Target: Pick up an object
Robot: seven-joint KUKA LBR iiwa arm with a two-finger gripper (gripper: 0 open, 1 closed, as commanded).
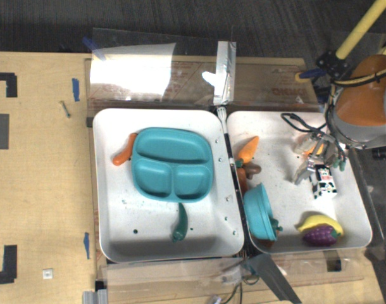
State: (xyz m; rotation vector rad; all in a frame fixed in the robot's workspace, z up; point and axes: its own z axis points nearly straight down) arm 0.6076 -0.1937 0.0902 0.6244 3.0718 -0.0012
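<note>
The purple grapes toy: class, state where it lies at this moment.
In the camera view the purple grapes toy lies in the right bin, near its lower right corner, touching the yellow banana just above it and right of the teal bowl.

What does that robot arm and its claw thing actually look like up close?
The arm is grey with a rounded orange band above the wrist. Thin dark cables loop around it. The gripper is a small cluster of metal parts with orange and green bits and a black-and-white patterned tag.
</note>
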